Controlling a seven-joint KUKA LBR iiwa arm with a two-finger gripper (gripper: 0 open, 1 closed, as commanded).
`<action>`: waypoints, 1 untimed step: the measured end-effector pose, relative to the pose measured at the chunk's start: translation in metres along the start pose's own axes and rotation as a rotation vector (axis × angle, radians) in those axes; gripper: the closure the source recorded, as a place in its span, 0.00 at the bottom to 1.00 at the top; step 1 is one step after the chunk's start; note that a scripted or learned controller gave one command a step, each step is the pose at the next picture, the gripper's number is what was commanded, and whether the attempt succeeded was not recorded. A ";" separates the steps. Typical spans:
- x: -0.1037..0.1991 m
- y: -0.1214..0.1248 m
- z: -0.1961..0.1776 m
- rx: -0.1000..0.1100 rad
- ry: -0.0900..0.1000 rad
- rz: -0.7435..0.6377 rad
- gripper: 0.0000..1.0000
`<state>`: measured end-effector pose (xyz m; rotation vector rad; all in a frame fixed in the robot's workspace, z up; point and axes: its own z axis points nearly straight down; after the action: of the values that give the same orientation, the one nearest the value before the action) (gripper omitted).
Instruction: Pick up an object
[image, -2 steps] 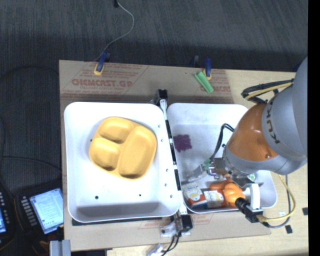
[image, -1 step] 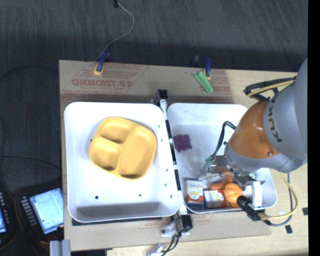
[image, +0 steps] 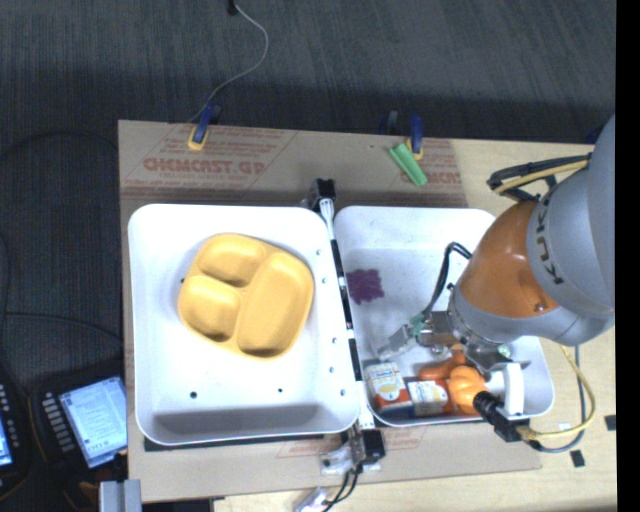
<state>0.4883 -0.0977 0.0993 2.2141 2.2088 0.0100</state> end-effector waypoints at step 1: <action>0.002 -0.002 0.011 0.005 0.001 -0.001 0.00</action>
<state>0.4865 -0.0963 0.0886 2.2158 2.2133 0.0051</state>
